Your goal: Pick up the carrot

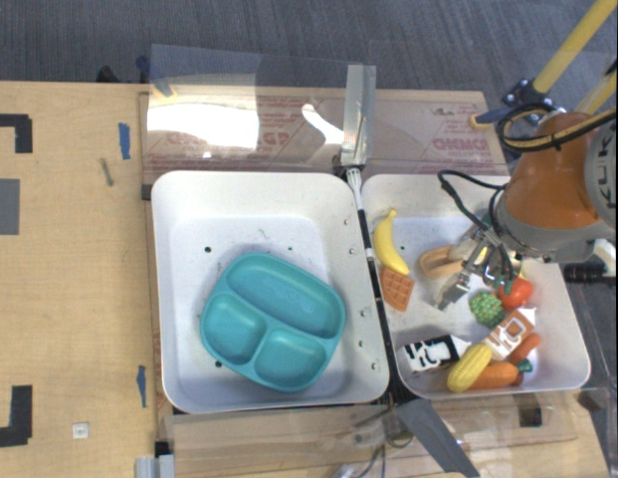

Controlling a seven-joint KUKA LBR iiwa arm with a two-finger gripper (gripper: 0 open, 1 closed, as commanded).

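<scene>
Nearest the camera, at the front of the right bin [577,366], lies the carrot [500,373], orange, on its side, touching a yellow corn cob [470,365] and just below a red-and-white carton [512,332]. A black-and-white card [431,351] lies to the left of these. Further back are broccoli [487,308], a tomato [515,293], a waffle [396,288], a banana [390,244] and a bread roll [440,261].

The claw [466,279] hangs over the middle of this bin, near the roll and broccoli and apart from the carrot. It has hold of nothing; how far it stands open cannot be told.

Judgement: the approach step is in hand, no grasp made. The next move calls for shifting toward the front of the bin and descending on the carrot without catching the cob or carton.

The left bin [179,267] holds a teal divided plate [274,319]. Red print on the sheeting at the back of the worktop [60,267] is not legible; neither is the carton's label.
</scene>
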